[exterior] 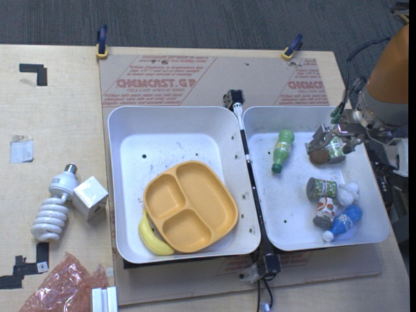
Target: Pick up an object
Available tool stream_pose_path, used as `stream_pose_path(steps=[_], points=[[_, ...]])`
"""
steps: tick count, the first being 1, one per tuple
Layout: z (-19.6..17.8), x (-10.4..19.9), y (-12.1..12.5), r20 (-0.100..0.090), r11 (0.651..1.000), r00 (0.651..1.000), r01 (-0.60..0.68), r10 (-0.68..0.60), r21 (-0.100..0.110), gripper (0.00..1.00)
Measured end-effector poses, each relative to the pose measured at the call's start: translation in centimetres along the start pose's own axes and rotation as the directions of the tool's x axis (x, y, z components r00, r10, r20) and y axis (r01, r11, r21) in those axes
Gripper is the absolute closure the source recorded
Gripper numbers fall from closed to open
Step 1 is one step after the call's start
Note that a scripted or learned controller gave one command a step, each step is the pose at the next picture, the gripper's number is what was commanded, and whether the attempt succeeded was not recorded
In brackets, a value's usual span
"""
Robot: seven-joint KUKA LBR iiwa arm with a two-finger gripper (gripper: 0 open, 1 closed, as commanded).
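1. Blue bottle and cans crowd the right bin at 5 o'clock; reaching there risks knocking neighbours.
2. Green bottle lies at 10 o'clock, likely to roll.
3. Gripper, at 1 o'clock, sits over a small green-and-brown object; I cannot tell its state, so any grasp may be empty.

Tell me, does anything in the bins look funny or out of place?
Yes. In the left bin, a banana is tucked under the yellow tray, with just its end peeking out. In the right bin, the bottles and cans lie tipped over: the green bottle is on its side, and others are piled in a corner.
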State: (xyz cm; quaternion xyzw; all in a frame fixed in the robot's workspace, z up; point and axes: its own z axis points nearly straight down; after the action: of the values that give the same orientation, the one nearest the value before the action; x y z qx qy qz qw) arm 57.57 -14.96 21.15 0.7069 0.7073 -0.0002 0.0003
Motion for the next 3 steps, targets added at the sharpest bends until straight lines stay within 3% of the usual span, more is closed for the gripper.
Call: stream_pose_path(steps=[1,2,3], points=[[11.9,-3.4,1.3,0.000,1.000,1.000,-0.002,0.002,0.000,0.00],[8.5,-4.4,8.4,0.001,1.000,1.000,0.003,-0.003,-0.002,0.00],[11.8,-6.1,8.4,-0.002,1.000,1.000,0.002,-0.002,0.000,0.00]])
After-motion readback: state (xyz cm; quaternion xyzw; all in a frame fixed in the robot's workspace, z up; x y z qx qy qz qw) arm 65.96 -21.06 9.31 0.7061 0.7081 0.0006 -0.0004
